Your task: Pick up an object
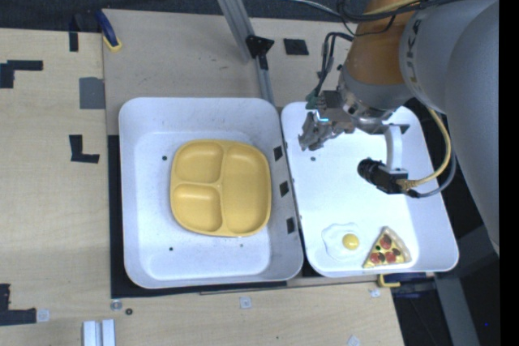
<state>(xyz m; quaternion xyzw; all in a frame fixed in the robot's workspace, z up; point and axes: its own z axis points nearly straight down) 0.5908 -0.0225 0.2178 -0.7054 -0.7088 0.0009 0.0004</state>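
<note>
Grey arm with orange band reached in from 3 o'clock; two-finger gripper hung over right shallow white bin near its 11 o'clock corner, whether spread or closed I cannot tell; toy fried egg and toy pizza slice lay side by side at that bin's 6 o'clock; yellow three-compartment plastic plate sat mid left white bin.

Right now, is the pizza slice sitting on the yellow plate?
No, the pizza slice lies in the right bin beside the fried egg.
</note>
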